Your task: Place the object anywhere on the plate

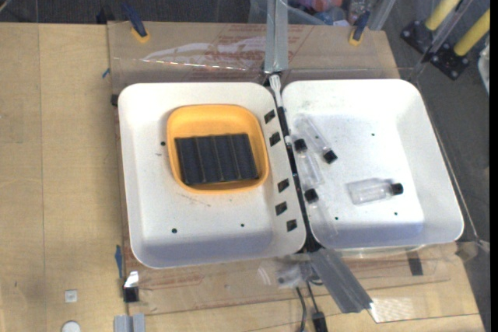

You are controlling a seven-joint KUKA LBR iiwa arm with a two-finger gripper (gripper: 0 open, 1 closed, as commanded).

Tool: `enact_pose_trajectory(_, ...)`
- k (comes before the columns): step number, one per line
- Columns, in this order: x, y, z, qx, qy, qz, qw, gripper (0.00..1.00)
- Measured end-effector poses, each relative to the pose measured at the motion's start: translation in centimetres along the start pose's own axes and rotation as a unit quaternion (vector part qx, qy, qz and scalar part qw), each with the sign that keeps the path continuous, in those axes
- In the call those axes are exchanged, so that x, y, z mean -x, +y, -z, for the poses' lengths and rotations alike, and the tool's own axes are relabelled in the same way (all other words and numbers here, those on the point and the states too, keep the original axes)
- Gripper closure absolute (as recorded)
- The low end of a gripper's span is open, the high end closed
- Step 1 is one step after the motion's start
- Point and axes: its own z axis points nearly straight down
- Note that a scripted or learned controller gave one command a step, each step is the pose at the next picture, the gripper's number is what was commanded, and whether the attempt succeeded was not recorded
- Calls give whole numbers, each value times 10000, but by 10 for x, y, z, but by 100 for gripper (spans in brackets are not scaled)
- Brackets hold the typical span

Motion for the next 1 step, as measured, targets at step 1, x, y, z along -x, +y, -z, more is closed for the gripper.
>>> enact_pose_trajectory(1,-2,2,0,-1,-5,718,9974,100)
